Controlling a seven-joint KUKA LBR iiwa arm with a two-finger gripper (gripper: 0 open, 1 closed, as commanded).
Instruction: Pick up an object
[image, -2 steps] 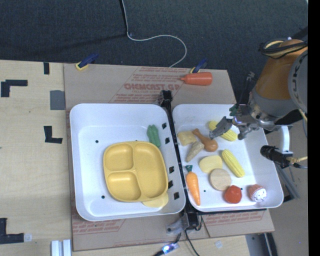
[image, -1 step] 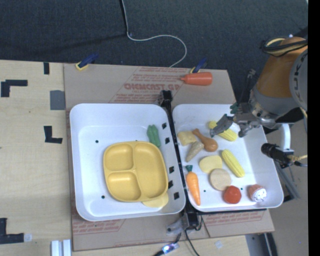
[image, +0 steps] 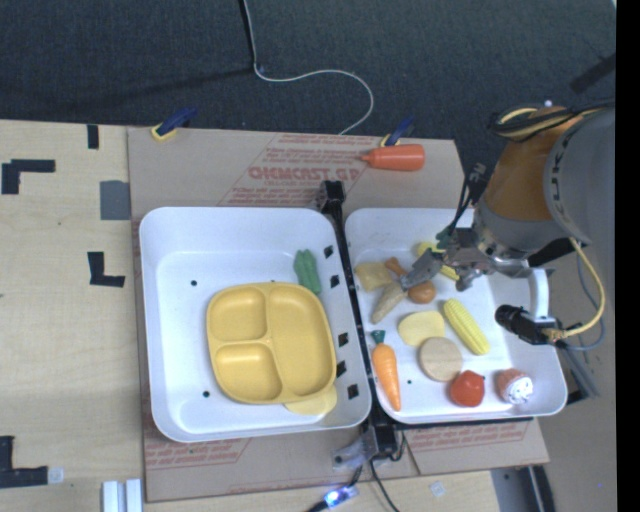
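My gripper hangs low over the back of the right bin, open, with nothing held between its fingers. One dark finger points down-left towards a tan wedge. A small orange-brown ball lies just below the gripper. Close by are a pale yellow piece, a corn cob, a pale yellow block, a tan disc, a carrot, a tomato and a white-and-red item.
The left bin holds a yellow divided plate, a green pepper and a pale yellow piece tucked under the plate. Another carrot lies on the cardboard behind the bins. The arm fills the right side.
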